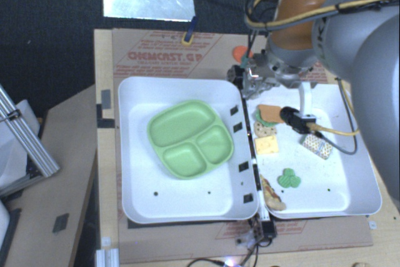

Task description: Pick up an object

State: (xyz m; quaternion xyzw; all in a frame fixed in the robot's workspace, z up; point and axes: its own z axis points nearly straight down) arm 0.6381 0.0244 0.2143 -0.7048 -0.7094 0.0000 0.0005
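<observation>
The right bin [350,197] holds several small items. A brown toast-like slice [270,112] lies near its upper left, with a dotted cookie [264,130] and a yellow cheese square [267,146] just below it. A patterned white block [317,147] lies toward the middle, a green leafy piece [289,179] lower down, and a pizza-like slice [272,194] by the left wall. My gripper [247,85] hangs over the bin's far left corner, just above and left of the toast slice. Nothing shows in its grasp.
The left bin [134,197] holds a green three-part plate [190,137]. A divider with black clips [245,147] separates the bins. The grey arm [369,40] covers the right bin's far right side. A small orange-red thing [240,53] lies on the cardboard behind the bins.
</observation>
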